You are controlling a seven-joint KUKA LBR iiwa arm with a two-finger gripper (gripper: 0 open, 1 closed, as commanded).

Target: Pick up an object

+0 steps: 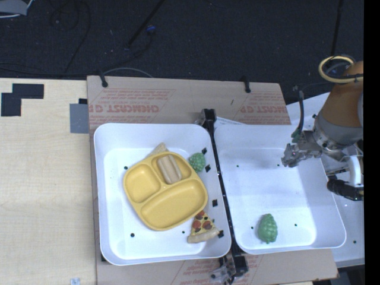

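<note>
My gripper (pixel 290 157) hangs over the right bin (pixel 332 242); I cannot tell how it is set. The green toy (pixel 268 228) lies well below-left of it, looking light, bumpy and firm; I'd pinch its narrow sides.

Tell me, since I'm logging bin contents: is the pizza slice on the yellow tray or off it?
Off it. The pizza slice lies on the left bin floor beside the yellow tray.

The arm (pixel 343 108) is cut off at the three o'clock edge, its upper links out of frame. The gripper (pixel 292 157) is too small and dark to read its fingers. A tan wedge (pixel 159 149) at the yellow divided plate's (pixel 142 186) twelve o'clock is mostly hidden under the rim.
</note>
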